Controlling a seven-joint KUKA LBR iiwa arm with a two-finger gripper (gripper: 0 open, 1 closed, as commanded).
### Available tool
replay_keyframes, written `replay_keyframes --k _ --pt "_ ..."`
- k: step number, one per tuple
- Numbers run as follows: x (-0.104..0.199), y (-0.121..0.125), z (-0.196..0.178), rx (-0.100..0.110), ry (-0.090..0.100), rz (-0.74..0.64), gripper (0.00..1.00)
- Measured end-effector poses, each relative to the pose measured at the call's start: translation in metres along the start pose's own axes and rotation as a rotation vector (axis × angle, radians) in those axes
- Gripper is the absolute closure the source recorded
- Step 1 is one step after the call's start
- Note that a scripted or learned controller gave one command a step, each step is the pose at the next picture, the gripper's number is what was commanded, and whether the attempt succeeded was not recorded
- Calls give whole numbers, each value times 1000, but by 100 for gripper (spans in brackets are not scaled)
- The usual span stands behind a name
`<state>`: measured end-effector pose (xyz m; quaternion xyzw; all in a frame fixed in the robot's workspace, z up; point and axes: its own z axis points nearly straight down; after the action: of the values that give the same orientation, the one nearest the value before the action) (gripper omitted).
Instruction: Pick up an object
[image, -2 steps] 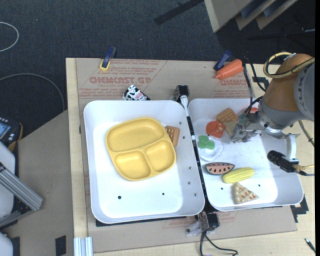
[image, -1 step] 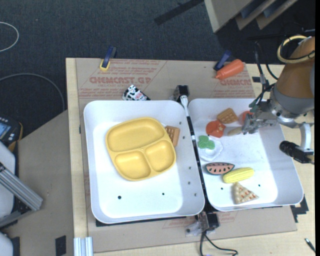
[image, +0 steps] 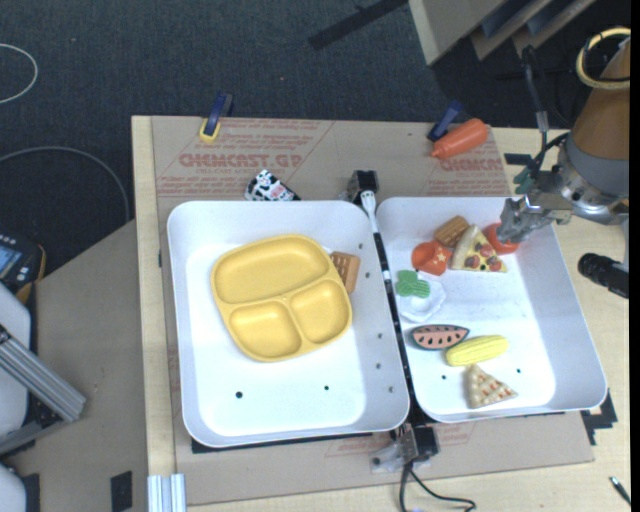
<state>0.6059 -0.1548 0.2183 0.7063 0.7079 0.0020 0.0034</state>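
The divided plate (image: 280, 297) is showing plain yellow, the two bins (image: 290, 405) are looking white, the corn (image: 476, 349) yellow, the watermelon slice (image: 440, 335) red with dark seeds.

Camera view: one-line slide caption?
Gripper low over the right bin beside a pizza slice; yellow tray in left bin.

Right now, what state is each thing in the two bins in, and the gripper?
Yellow tray: upright in left bin, compartments bare.
Waffle: against the tray's right rim.
Pizza slice: flat in right bin, beside the gripper.
Tomato: touching the pizza slice.
Watermelon slice: flat.
Corn: on its side.
Gripper: low at right bin's far edge.
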Motion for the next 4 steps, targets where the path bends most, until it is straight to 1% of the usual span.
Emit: replay_keyframes --k 1,2,3,4 --pt "0 1 -7 3 1 1 100" --pt "61 14 -4 5 4 -4 100" --pt "123 19 -7 5 3 -4 100" --pt "174 13 -15 6 5 -4 100"
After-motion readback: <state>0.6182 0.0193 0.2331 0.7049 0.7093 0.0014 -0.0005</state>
